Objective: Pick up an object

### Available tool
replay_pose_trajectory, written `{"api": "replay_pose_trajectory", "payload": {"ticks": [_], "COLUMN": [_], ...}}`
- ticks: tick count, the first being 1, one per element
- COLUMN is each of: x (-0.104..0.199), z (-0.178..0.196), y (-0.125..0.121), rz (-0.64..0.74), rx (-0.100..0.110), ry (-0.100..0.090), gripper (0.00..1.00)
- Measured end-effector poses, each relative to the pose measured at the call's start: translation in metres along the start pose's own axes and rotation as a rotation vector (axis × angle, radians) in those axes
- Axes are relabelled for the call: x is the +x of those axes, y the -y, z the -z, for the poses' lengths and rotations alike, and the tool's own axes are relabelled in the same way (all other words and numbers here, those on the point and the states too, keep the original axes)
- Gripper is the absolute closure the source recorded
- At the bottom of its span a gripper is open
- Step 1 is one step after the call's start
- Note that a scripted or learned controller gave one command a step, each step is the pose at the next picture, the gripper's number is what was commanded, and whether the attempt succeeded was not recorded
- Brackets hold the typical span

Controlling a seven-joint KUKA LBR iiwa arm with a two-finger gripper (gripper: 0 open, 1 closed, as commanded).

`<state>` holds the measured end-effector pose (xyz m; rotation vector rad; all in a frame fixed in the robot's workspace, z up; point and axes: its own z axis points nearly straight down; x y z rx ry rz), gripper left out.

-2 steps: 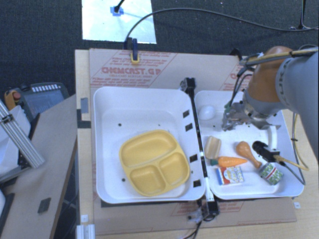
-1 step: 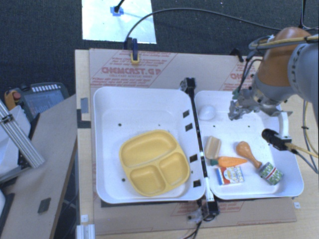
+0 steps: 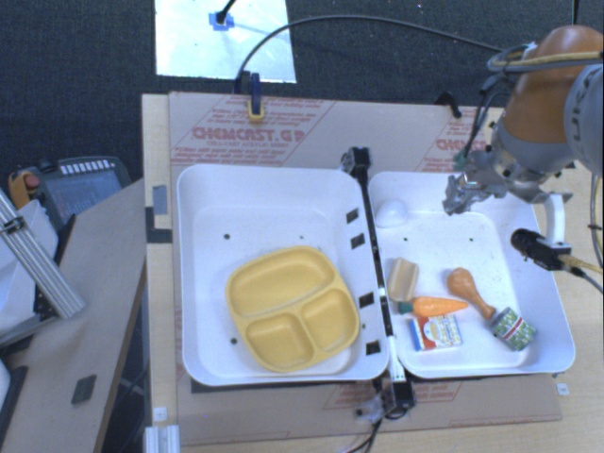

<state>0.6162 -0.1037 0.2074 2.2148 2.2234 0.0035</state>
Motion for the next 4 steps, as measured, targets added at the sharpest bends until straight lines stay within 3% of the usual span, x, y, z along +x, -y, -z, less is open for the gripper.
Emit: {"api": "replay_pose_trajectory", "payload": {"ticks": [1,3,4], "x": [0.050,0.159,0.202], "z": [-0.006,0.021,0.010], "y": [0.012,0.040,0.060], "rz": [0.005,0.006,0.005], "rx": [0.003,0.002,0.005], "ry": [-0.002,-0.003,-0.003], "gripper": [1.00,1.00,1.00]}}
